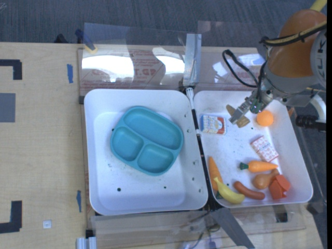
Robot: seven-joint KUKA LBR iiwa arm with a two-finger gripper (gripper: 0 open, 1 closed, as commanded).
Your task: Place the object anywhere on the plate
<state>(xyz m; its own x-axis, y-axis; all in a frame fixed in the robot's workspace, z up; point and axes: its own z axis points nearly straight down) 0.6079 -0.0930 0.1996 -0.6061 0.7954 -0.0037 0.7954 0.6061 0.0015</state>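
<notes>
— One object to pick; we'd choose the orange ball [265, 118], in the right bin [300, 154].
— Our pincer [239, 115] hangs beside it, jaws apart, empty. We should centre over it, then carry to the blue plate [147, 140].

A blue plate [147, 147] is lying flat in the middle of the left bin [98, 191]. It is shaped like a rounded box and is split into three parts, one big and two small. It is sitting turned a little, not lined up with the bin's edges. All three parts are showing bare blue. In the right bin [303, 175], toy foods are lying about: a small milk carton [212, 124] by the left edge and an orange ball [265, 119] close to the far right corner.
</notes>
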